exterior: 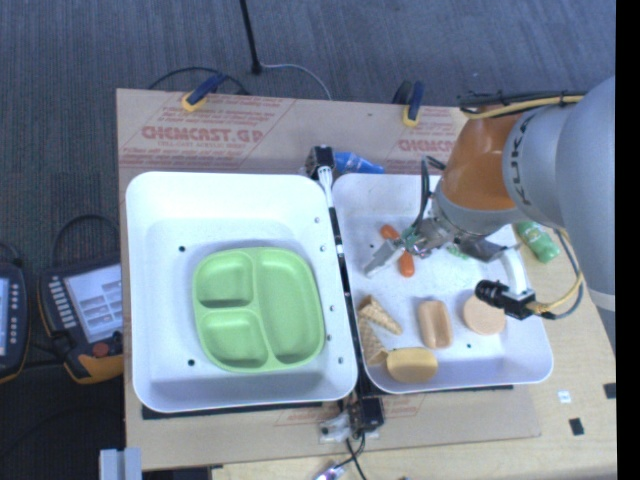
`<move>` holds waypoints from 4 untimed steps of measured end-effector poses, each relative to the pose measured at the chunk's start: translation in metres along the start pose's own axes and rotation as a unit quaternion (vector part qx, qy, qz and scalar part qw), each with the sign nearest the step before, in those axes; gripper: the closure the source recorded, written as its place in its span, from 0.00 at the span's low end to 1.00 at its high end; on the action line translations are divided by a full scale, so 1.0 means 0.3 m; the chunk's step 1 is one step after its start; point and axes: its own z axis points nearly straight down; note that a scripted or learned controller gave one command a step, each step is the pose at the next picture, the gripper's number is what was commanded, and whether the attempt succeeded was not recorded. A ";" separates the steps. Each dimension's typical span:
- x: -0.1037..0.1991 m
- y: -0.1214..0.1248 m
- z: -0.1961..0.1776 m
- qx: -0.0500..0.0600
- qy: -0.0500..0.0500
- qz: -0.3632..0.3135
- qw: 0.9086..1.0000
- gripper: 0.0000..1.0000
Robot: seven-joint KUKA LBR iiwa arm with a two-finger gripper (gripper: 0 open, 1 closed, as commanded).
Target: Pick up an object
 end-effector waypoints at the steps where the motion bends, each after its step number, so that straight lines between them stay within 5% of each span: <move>1: -0.004 0.003 -0.037 -0.002 -0.001 0.001 1.000 1.00; 2: -0.003 0.003 -0.037 -0.001 -0.001 0.001 1.000 0.00; 3: -0.004 0.003 -0.069 -0.001 -0.001 0.001 1.000 1.00; 4: -0.004 0.003 -0.068 -0.001 -0.001 0.001 1.000 0.00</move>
